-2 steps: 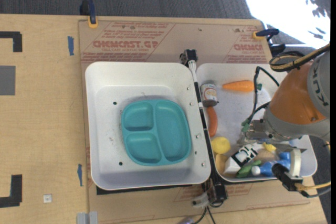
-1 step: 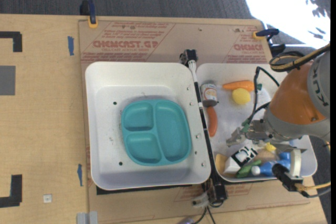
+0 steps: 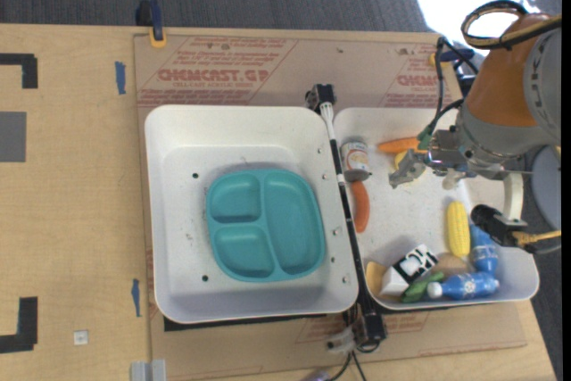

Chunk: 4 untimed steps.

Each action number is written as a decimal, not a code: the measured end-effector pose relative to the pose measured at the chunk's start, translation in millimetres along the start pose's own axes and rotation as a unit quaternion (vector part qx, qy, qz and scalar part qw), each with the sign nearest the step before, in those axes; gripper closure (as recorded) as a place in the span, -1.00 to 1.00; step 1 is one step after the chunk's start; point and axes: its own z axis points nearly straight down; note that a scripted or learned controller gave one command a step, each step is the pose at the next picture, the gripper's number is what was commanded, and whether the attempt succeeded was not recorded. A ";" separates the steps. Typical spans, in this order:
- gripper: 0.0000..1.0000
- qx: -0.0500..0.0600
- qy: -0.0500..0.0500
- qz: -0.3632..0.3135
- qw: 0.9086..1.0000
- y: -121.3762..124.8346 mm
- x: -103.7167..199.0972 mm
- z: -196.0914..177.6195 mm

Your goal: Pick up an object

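Carrot [image 3: 398, 144] just beside tool [image 3: 406, 173], low over right bin [image 3: 401, 219] for picking; grip state impossible to tell.

Two white bins sit side by side. The left bin [image 3: 169, 138] holds a teal divided plate [image 3: 265, 226]. The right bin [image 3: 522, 281] holds a small can [image 3: 355, 155], a hot dog [image 3: 360, 205], a carrot [image 3: 397, 144], a corn cob [image 3: 458, 228] and a blue bottle [image 3: 464, 285]. The gripper [image 3: 406, 169] hangs low just beside the carrot.
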 end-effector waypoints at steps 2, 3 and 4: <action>-1.00 0.004 0.000 -0.090 0.996 84.4 -13.9 89.0; 1.00 0.001 -0.001 -0.092 0.996 86.5 -12.7 77.3; -1.00 0.003 -0.001 -0.092 0.996 85.4 -12.5 78.4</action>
